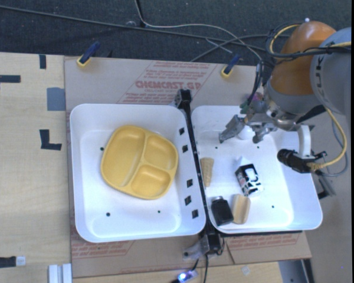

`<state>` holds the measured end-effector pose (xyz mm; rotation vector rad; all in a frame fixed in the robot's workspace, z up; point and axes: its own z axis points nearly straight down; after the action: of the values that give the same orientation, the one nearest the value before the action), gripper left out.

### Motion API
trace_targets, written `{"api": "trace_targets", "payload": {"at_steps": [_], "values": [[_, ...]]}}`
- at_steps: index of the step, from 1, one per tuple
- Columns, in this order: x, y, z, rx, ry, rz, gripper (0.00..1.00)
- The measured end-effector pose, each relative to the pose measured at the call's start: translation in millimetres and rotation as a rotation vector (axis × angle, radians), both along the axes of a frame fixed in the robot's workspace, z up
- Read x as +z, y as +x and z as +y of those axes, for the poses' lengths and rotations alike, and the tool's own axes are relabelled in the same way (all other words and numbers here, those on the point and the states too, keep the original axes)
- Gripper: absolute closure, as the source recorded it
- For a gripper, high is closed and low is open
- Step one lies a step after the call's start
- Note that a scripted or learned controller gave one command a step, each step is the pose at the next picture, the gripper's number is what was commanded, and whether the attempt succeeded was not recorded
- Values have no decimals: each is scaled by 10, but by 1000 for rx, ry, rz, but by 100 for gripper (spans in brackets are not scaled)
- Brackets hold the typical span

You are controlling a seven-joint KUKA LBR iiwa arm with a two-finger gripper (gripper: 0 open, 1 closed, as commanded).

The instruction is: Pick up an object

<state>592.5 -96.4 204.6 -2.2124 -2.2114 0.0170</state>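
Observation:
In the right bin (295, 208) lie a tan cone-shaped piece (207, 171), a black-and-white small object (248, 180), a black block (220, 210) and a tan rounded piece (241, 209) beside it. My gripper (243, 131) hangs over the bin's upper part, its two grey fingers (229, 129) spread apart and open, with nothing between them. It is above and to the right of the cone, apart from every object. The left bin (85, 175) holds a yellow divided plate (140, 161).
A black divider rail (190, 158) runs between the two bins. Cables (236, 40) trail over the dark floor behind the bench. Yellow-and-blue clamps (88, 53) pin the cardboard sheet at the back. A black arm fitting (295, 160) juts over the right bin's right side.

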Motion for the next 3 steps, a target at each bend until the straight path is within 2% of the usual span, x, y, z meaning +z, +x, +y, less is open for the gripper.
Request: {"api": "trace_targets", "payload": {"at_steps": [1,3], "values": [[55,23,2,3,-1,-10,0],[-931,23,-31,2,-2,-7,0]]}}
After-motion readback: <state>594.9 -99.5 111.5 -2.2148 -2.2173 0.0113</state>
